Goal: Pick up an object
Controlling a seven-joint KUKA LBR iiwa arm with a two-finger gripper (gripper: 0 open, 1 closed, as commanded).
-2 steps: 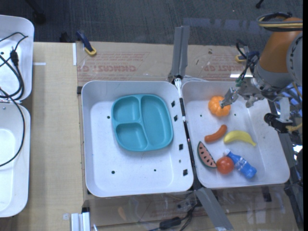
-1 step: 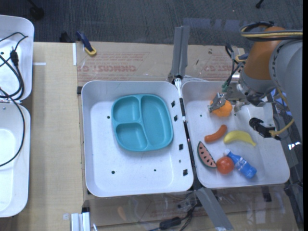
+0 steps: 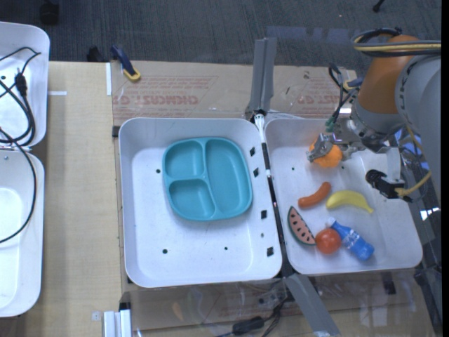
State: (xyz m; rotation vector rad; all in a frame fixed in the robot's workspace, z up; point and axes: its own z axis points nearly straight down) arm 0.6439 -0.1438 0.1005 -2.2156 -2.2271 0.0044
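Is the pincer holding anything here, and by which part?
Cannot be told: the pincer sits at the orange fruit's upper left edge, but a grip isn't visible.

Gripper [image 3: 324, 148] low over an orange [image 3: 328, 158] at the far left of the right bin [image 3: 400, 248].

The grey arm [image 3: 414, 97], with its orange band [image 3: 386, 76], reaches in from the right; the gripper touches the orange's far-left side, and whether it grips the fruit cannot be told. Nearer in the same bin lie a sausage [image 3: 313, 194] and, just right of it, a banana [image 3: 349, 201]. Along the near edge sit a watermelon slice [image 3: 300, 226], a tomato [image 3: 327, 241] and a blue bottle [image 3: 352, 241], the tomato touching the bottle. The left bin [image 3: 140, 251] holds a teal divided plate [image 3: 208, 177]. Both bins rest on the surface [image 3: 77, 188].
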